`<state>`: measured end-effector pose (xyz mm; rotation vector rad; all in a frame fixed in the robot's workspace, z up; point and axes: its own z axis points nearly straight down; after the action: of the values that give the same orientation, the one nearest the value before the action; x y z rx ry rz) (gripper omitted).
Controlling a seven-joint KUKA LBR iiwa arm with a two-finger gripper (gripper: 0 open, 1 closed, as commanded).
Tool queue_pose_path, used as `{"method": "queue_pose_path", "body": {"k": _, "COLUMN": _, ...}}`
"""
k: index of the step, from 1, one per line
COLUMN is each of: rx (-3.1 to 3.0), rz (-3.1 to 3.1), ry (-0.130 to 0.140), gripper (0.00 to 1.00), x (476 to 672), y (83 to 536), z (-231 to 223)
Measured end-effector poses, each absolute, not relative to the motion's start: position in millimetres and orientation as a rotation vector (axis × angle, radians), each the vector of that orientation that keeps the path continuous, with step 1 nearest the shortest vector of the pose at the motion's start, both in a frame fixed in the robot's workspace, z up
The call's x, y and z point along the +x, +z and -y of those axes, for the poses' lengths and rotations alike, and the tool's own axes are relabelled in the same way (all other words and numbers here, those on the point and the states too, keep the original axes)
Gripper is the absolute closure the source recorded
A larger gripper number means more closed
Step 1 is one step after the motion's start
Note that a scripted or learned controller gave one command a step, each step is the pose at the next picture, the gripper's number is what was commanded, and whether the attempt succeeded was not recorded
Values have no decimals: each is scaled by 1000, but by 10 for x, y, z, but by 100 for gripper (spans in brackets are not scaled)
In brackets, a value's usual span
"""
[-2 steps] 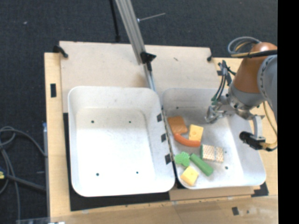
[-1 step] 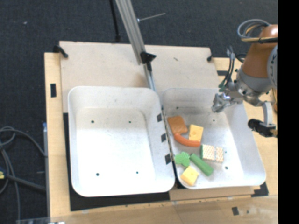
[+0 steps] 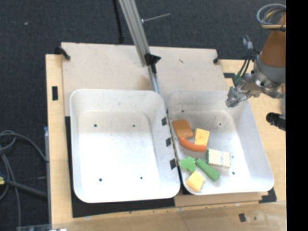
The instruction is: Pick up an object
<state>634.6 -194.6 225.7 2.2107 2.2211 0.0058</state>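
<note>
**Small toys wait in the right bin**

Closest to the camera, a little yellow block (image 3: 196, 181) sits at the front edge of the right bin (image 3: 250, 143). It looks light and hard, with flat sides that would be easy to pinch.

Just behind it lies a green toy (image 3: 201, 167), long and thin, touching the yellow block. It may be smooth and could slip, so grabbing it across the middle seems best.

Beside that is a pale dotted block (image 3: 219, 158). It looks boxy and stiff, and stands a bit apart, so it may be the easiest one to take.

Further back lie an orange curved stick (image 3: 192, 146), a second yellow block (image 3: 201, 137) and a brown lump (image 3: 182, 128). These three touch each other, so one could bump the others.

The left bin (image 3: 120, 143) sits next to this one on the worktop (image 3: 55, 129).

Farthest back, the hand (image 3: 234, 98) hangs over the far right corner of the right bin, well away from the toys. I cannot tell if it is open or closed. It has nothing in it that I can see.
</note>
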Motion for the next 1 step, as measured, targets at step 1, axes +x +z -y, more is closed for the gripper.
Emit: {"method": "queue_pose_path", "body": {"k": 1, "rx": 2215, "rz": -2227, "ry": 0, "gripper": 100, "x": 6245, "y": 2187, "z": 1440}}
